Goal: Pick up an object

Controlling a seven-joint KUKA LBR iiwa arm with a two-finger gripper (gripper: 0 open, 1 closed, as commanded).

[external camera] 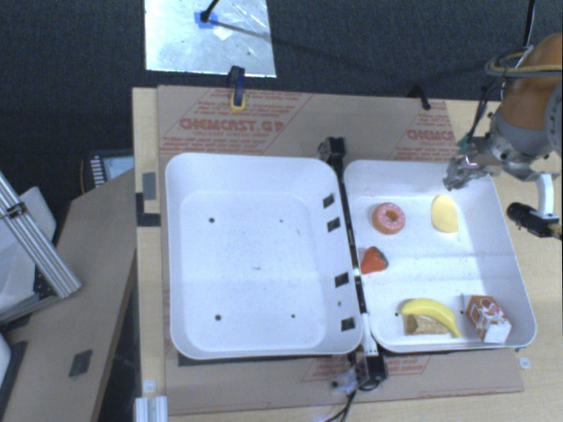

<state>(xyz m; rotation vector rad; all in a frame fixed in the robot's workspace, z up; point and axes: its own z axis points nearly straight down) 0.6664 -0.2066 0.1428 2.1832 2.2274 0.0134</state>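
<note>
We judge the pick not yet made: our gripper [459,176] hangs at the right bin's [413,170] far rim, just above the yellow lemon-like piece [445,214], and we cannot tell how it is set. The doughnut [388,218], strawberry [374,260] and banana [431,311] lie untouched. Open floor surrounds the yellow piece, though the far wall is close.

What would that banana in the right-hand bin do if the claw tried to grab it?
The banana looks smooth and glossy, so it might slip between the fingers. Its curved shape would probably make it swivel if pushed at one end. It lies against a brown piece, which could get nudged along too.
</note>
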